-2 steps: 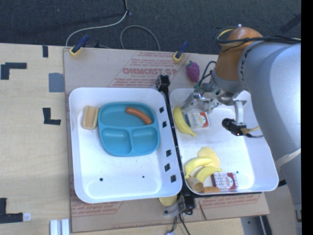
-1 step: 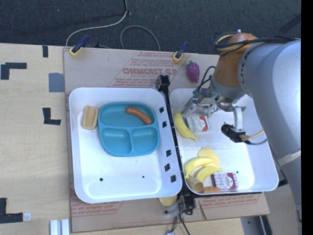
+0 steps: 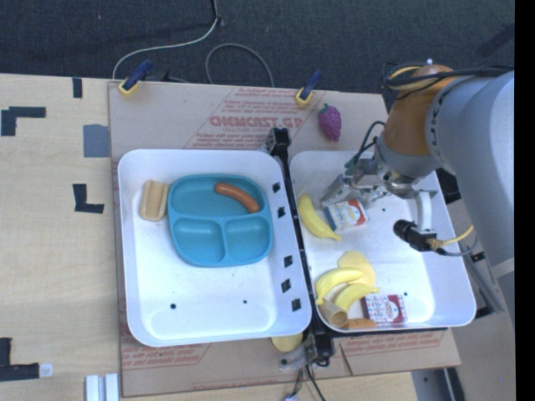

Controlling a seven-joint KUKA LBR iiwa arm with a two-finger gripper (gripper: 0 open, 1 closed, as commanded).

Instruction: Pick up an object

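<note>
My gripper (image 3: 354,192) hangs low in the right bin (image 3: 443,299), at its far middle part. Right under and in front of it lies a small white carton with orange and blue print (image 3: 347,215), touching or nearly touching the gripper. To the carton's left rests a single yellow banana (image 3: 316,220). Nearer the front of the same bin are a bunch of yellow bananas (image 3: 346,281), a red and white box (image 3: 384,309) and a tan cylinder (image 3: 334,314).
The left bin (image 3: 150,307) bears a blue divided plate (image 3: 219,228) with a sausage (image 3: 238,196) on it and a tan bread piece (image 3: 153,200) beside it. Purple grapes (image 3: 329,122) lie on the cardboard behind the bins. A black divider (image 3: 288,224) runs between the bins.
</note>
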